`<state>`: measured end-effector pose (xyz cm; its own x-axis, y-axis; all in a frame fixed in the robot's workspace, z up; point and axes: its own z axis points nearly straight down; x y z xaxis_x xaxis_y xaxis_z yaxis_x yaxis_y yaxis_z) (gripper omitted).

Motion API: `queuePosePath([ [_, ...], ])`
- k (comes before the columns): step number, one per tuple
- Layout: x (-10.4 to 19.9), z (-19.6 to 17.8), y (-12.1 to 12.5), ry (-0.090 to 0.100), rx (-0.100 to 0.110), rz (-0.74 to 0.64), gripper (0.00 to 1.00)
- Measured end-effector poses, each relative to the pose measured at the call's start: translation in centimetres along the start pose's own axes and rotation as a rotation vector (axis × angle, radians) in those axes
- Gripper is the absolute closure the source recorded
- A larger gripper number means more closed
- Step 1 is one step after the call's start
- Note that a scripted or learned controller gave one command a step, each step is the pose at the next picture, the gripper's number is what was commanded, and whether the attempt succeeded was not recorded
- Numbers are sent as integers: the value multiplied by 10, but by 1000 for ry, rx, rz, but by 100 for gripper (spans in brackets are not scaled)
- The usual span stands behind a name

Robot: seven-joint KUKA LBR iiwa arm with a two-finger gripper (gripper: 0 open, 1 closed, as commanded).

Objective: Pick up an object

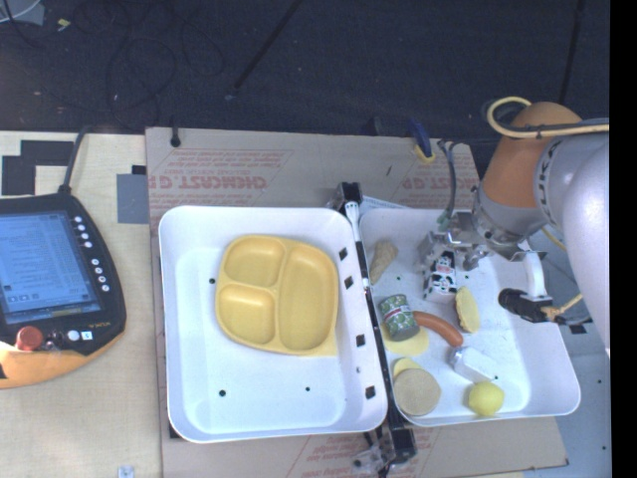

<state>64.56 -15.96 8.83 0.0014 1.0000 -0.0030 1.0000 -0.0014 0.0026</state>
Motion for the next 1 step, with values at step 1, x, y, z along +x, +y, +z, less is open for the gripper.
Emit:
queuePosePath([
  [1,1,-11,-1,3,3,-1,100],
])
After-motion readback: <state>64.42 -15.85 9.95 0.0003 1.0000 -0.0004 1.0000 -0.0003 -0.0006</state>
